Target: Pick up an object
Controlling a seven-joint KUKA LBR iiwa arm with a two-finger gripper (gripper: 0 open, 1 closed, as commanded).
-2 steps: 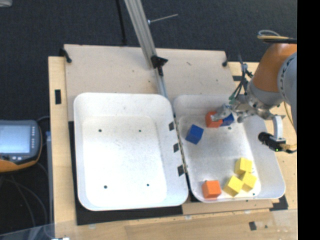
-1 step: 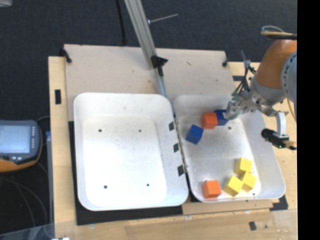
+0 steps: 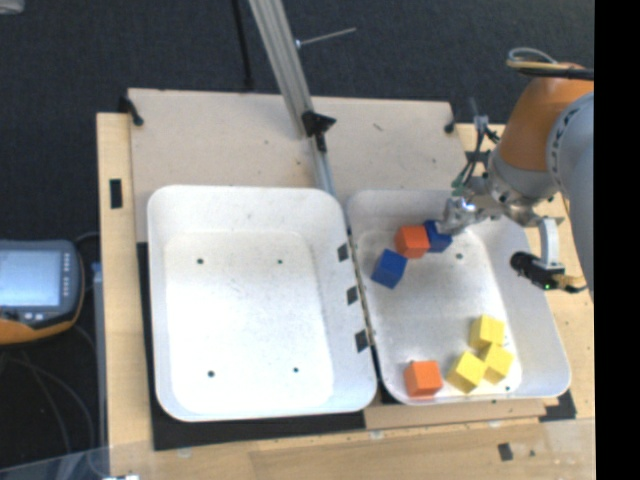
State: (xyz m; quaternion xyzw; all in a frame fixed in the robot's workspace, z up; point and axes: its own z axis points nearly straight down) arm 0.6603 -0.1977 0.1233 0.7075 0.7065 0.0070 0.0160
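Orange cube (image 3: pixel 423 377) sits square; tool (image 3: pixel 452 218) over tilted blue cube (image 3: pixel 437 237).

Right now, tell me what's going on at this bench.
The arm reaches into the right bin with its gripper low over a blue block that sits against an orange block. Whether it has a hold is unclear. Another blue block, an orange block and three yellow blocks lie in the same bin.
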